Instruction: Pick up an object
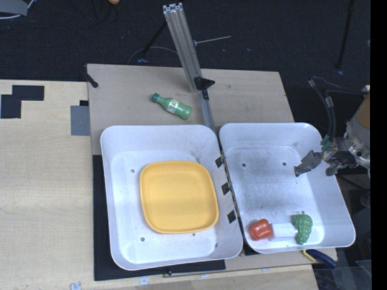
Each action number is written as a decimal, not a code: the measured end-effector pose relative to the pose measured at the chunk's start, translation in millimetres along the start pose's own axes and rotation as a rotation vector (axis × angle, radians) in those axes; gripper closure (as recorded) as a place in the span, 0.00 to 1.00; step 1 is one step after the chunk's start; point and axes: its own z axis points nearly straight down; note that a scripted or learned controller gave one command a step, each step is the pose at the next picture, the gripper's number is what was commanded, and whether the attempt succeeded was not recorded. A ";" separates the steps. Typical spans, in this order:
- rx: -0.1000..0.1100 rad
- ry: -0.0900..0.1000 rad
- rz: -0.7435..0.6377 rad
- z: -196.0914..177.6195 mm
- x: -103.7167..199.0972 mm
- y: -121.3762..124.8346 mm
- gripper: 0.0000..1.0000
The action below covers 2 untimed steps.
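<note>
Tan bench (pixel 254 92) with two white bins (pixel 121 162) side by side, a green bottle (pixel 172 106) behind.

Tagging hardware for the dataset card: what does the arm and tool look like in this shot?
At the right edge, the arm shows a tan-orange band over a pale grey section. Dark cables loop along its left side. The tool is small and dark grey to black, with two short prongs and a bit of green near its base. No readable markings.
</note>
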 end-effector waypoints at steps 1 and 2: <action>0.000 0.000 0.000 60.9 -4.1 -5.0 0.00; 0.000 0.001 -0.001 124.2 -1.8 -5.6 0.00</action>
